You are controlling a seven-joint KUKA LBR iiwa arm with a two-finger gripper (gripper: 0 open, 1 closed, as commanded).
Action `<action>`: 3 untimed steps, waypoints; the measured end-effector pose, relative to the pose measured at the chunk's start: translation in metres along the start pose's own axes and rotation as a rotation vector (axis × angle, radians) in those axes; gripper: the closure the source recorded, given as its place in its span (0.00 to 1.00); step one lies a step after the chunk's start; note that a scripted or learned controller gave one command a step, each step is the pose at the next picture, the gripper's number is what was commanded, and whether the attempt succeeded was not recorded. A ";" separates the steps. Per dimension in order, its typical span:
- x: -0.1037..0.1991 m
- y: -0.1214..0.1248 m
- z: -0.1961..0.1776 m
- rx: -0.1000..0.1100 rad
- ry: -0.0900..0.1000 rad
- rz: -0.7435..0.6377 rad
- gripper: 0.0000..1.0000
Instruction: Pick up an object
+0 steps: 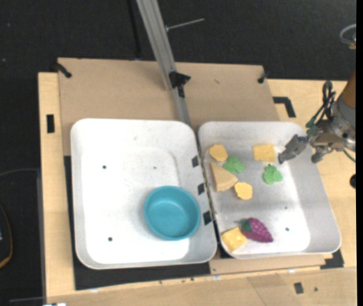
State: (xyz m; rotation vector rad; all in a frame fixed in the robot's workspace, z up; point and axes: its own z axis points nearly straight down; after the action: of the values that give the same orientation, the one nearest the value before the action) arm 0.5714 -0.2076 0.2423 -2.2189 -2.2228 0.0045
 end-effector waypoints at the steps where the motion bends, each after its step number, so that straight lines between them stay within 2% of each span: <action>1: -0.001 -0.001 0.042 0.000 0.000 0.002 0.00; 2: -0.003 -0.004 0.084 0.000 0.000 0.002 0.00; 3: -0.004 -0.002 0.070 -0.008 -0.001 0.004 1.00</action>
State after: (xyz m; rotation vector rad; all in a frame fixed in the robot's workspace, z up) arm 0.5691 -0.2116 0.1723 -2.2283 -2.2226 -0.0024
